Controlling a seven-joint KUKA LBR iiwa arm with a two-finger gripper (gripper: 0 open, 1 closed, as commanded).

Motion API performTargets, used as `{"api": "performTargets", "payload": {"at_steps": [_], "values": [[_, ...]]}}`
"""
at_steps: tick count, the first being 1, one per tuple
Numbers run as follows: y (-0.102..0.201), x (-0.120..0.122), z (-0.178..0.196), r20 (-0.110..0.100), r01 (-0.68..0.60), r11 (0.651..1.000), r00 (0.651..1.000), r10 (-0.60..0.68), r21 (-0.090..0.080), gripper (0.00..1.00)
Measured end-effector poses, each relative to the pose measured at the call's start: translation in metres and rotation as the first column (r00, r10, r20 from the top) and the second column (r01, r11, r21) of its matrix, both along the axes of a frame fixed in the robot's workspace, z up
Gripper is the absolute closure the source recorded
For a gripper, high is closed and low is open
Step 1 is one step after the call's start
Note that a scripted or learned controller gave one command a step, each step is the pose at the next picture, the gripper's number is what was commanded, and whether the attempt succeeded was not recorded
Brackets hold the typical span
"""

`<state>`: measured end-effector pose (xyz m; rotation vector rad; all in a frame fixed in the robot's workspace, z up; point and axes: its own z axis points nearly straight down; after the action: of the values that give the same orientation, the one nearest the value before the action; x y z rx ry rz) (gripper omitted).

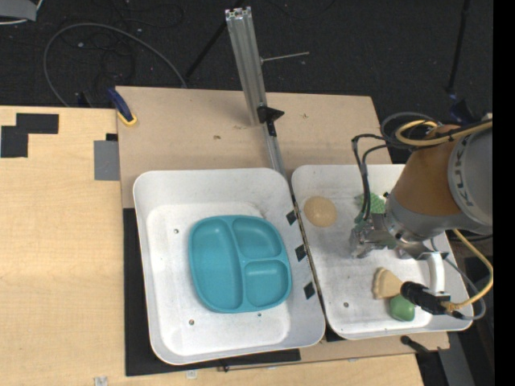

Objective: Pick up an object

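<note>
white bins (161,215), seemingly four objects

The bench (241,123) bears two white bins: the left bin (161,207) and, touching its right side, the right bin (338,296). A metal post (249,67) rises behind them.

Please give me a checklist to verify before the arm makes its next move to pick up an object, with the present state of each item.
1. Objects available in right bin: round tan object, tan wedge piece, green object. Ok.
2. Gripper over right bin: ok.
3. Object between fingers: none seen. Not ok.
4. Finger opening: cannot tell.
5. Blue divided tray lies in left bin, apart from the arm: ok.
</note>
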<state>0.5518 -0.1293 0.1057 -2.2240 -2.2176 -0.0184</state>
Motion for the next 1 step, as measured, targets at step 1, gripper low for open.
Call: {"api": "performTargets", "payload": {"at_steps": [1], "values": [[0.0089, -0.0012, 0.0566, -0.005, -0.005, 1.0, 1.0, 0.005, -0.009, 1.0]]}}
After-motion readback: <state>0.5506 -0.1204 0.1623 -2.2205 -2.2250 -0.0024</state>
